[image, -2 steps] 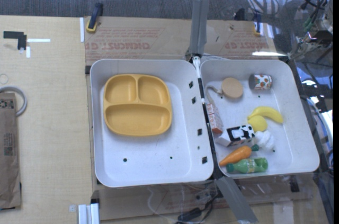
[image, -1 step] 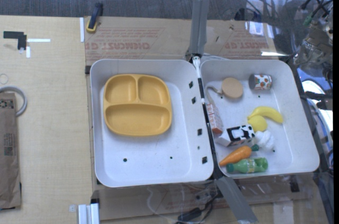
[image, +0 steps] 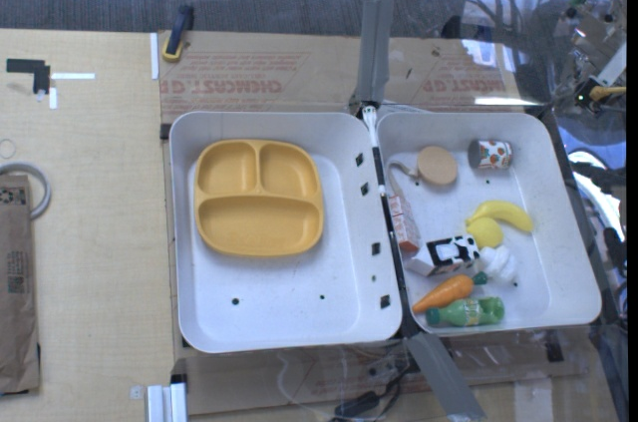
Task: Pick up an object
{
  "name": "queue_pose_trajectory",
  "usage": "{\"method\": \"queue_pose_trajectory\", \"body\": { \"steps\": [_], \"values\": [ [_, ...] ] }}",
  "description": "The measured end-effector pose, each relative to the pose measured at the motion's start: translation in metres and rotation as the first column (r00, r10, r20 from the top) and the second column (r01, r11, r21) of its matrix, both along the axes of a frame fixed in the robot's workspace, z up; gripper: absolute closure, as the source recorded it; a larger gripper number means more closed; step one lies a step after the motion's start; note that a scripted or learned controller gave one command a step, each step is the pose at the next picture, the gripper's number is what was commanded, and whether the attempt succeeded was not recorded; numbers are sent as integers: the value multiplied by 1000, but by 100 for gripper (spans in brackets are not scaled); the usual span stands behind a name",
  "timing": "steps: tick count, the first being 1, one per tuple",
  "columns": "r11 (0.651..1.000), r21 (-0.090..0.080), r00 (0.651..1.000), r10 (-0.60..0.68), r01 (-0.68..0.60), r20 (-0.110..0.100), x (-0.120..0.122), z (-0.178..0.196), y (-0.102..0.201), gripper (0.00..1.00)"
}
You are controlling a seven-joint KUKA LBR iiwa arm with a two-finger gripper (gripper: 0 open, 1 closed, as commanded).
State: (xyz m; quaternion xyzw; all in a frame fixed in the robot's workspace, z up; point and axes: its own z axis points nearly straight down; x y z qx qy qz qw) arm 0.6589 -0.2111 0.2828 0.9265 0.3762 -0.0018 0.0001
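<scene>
Two white bins on my bench, my jaws' state I cannot tell.
Cardboard [image: 299,71] reads "CHEMCAST GP", upside down; carrot [image: 444,292], banana [image: 501,215], green bottle [image: 467,312] crowd right bin [image: 558,211]; yellow plate [image: 259,197] left.

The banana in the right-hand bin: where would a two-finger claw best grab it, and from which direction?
Probably across the middle of the banana, coming straight down from above. It lies flat on the floor of the right bin, long and narrow, so fingers closing across its short width should fit. A yellow round piece touches its lower left end, so the freer middle to right part looks safer.
</scene>
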Motion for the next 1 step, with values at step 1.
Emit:
{"method": "queue_pose_trajectory", "body": {
  "steps": [1],
  "values": [
    [940,0,940,-342,342,0,-12,32,-3,100]
  ]
}}
